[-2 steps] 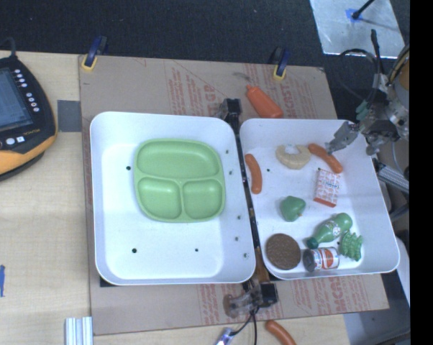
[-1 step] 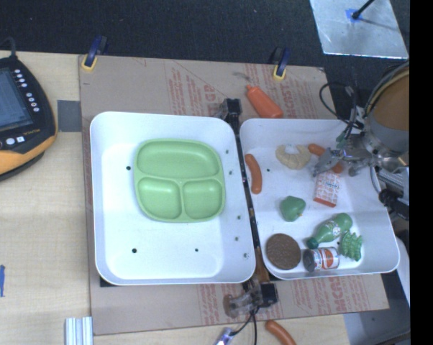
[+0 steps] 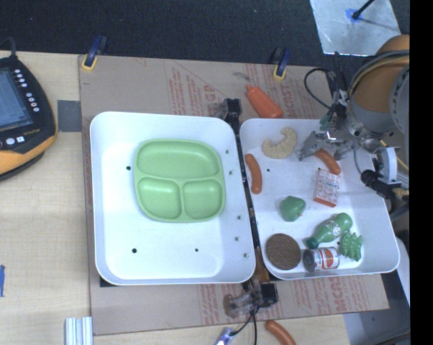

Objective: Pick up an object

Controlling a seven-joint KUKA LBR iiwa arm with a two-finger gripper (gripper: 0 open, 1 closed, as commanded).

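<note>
the left bin [image 3: 108, 192] is carrying a green divided plate [image 3: 179, 179] at its middle, while the right bin [image 3: 378, 264] is holding the loose items so the arm can reach them from its side. the gripper [image 3: 323, 144] is hovering with fingers spread near that bin's far right corner, straddling nothing, just beside an orange sausage [image 3: 329, 161], probably the nearest target. a red packet [image 3: 326, 187] is lying below it; a second sausage [image 3: 254, 173] is resting along the left wall.
</note>
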